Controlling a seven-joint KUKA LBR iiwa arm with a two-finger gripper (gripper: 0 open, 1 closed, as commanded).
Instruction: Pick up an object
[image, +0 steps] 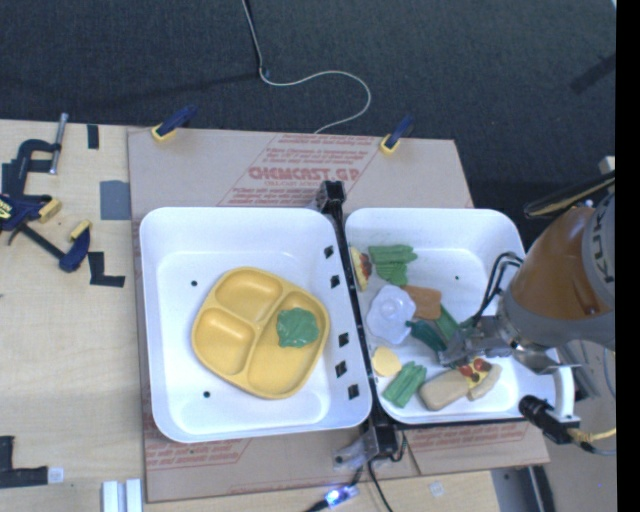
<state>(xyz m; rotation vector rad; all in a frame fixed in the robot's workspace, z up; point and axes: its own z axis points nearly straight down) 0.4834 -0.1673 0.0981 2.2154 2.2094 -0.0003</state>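
My fingers (462, 352): low in the right bin (505, 232), lower right of the frame, down among the toys; whether they are spread or pressed together I cannot tell, the tips being lost in clutter

Likeliest target, as I judge it: dark teal piece (432, 333), touching or just beside my tips on their left; long axis slants from upper right to lower left of the frame; which end is its head I cannot tell

Close by, lower right: pizza slice toy (478, 375), just beneath my tips, pointing toward the right

Beside that, to its left: tan bread-like piece (441, 391), long axis near level across the frame

Further left: green pod (404, 384), slanted; yellow disc (386, 361); pale translucent cup (389, 313); orange-brown piece (424, 299); green leafy piece (390, 262) at the bin's upper left

Left bin (160, 300): yellow divided plate (235, 335) with a green lump (297, 327) in its right compartment, well apart from me

Worktop (60, 350): clamps at the left of the frame

Progress, as a judgement: reach made, nothing seen raised; a secure grip and the lift remain
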